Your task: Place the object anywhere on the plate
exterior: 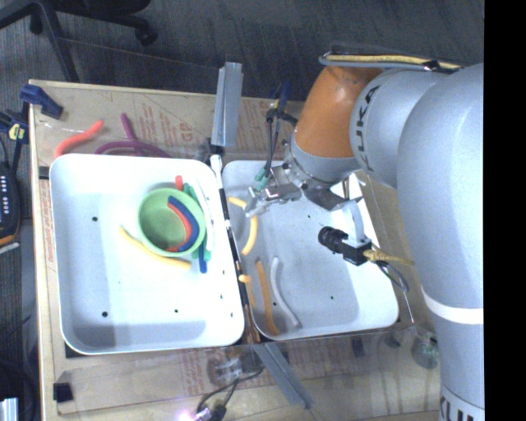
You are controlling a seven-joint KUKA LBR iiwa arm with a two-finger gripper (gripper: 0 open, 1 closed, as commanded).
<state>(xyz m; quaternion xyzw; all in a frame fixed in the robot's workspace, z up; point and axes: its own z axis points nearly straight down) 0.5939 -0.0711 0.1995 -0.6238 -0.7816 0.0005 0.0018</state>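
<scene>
- The bench (123,103) is brown and flat, and the floor around it is dark grey carpet.
- At the top left stand the legs of a black chair (90,20).
- Two white bins sit side by side on the bench: a left bin (107,312) and a right bin (345,308).
- Orange-handled pliers (78,138) and a purple hose (131,146) lie on the bench just behind the left bin.
- In the left bin sits a green plate (160,218), round like a little bowl.
- A red curved piece (187,215) and a blue curved piece (196,222) lie on the plate, and a yellow strip (136,241) pokes out from under its left side.
- In the right bin, near its left wall, lie a yellow curved piece (251,233), an orange stick (263,292) and a white curved piece (281,296). They are well apart from the plate.
- My arm (427,164) is big and grey with an orange band, and it comes in from the right.
- My wrist bends down over the back of the right bin.
- My claw (261,194) hangs near the back left corner of the right bin, just above the yellow curved piece.
- I cannot tell if my claw is spread or pressed together.
</scene>
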